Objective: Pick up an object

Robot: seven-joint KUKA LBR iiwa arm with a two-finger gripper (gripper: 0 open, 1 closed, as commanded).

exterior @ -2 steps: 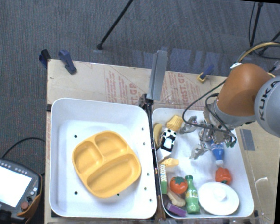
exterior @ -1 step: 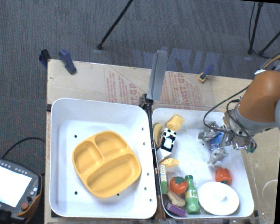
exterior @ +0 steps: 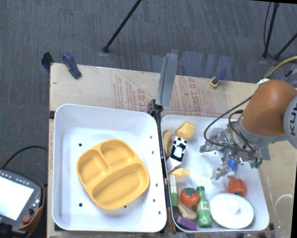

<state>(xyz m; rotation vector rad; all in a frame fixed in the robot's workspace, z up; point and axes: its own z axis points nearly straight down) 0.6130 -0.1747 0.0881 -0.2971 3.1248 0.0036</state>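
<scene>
Purple flat piece (exterior: 189,223): nearest the camera, at the front wall of the right bin, just beside the green bottle's base.
Gripper (exterior: 225,169): hangs over the right-hand part of the right bin, below the arm's orange band; thin metal fingers (exterior: 219,173) point down, and I cannot tell whether they are apart or together. Nothing shows between them.
Small blue item (exterior: 231,163): right at the gripper, too small to tell whether it is part of the tool or a loose toy.
Red toy pepper (exterior: 237,186): just beside the gripper, toward the front right, lying on the bin floor.
White round lid-like dish (exterior: 231,211): in the front right corner, near the pepper.
Green plastic bottle (exterior: 203,206): lies between the dish and an orange-red toy tomato (exterior: 189,196).
Yellow corn cob toy (exterior: 185,129): at the back left of the bin, well apart from the gripper.
Black-and-white toy (exterior: 177,148): just in front of the corn.
Right white bin (exterior: 262,197): holds all these toys.
Left white bin (exterior: 62,149): holds a yellow three-compartment plastic tray (exterior: 113,173), lying flat.
</scene>
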